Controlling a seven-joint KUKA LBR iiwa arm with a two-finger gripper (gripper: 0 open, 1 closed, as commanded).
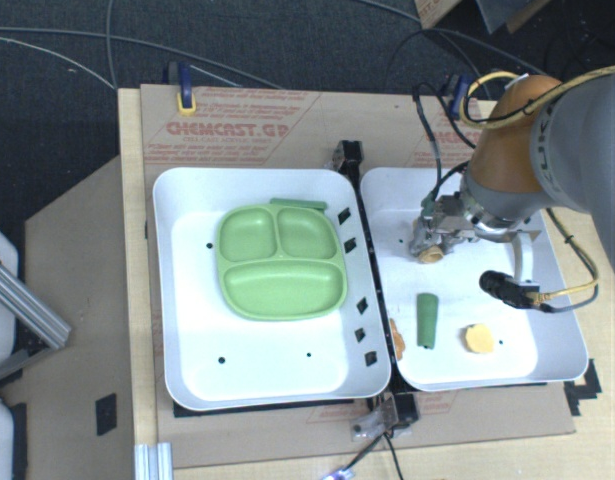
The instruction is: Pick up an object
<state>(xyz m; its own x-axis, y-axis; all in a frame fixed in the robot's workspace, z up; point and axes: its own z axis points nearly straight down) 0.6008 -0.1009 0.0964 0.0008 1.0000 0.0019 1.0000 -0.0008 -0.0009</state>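
The arm (577,138) is a chunky grey thing with rounded casing and a shiny orange band (512,138) just above the wrist. Below that sits a silvery metal gripper (432,240), looking pretty mechanical. Thin black and yellowish cables (562,293) loop around it.

Arm (547,138) low, wrist bent down

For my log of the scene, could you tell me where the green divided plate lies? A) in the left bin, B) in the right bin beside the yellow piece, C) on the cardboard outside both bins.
A: the green divided plate rests flat inside the left bin, while the gripper is in the right bin.
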